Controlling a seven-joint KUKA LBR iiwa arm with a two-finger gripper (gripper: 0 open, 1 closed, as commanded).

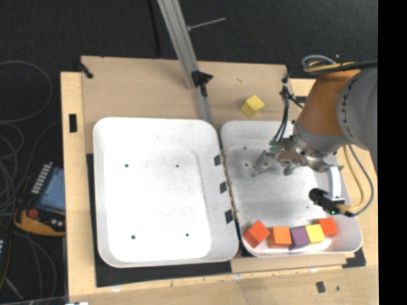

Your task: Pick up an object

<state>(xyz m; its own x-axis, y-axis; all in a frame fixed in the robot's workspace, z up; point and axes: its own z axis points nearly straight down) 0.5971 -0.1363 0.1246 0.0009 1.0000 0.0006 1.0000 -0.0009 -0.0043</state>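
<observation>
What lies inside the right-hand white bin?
Along the right bin's near wall sit five blocks in a row: red, orange, purple, yellow, red. The arm covers part of the floor.

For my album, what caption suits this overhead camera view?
Robot gripper hovers in the right bin above a row of coloured blocks.

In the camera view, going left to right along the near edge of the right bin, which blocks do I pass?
Red-orange block → orange block → purple block → yellow block → small red block. All lie in a row against the right bin's near wall.
</observation>
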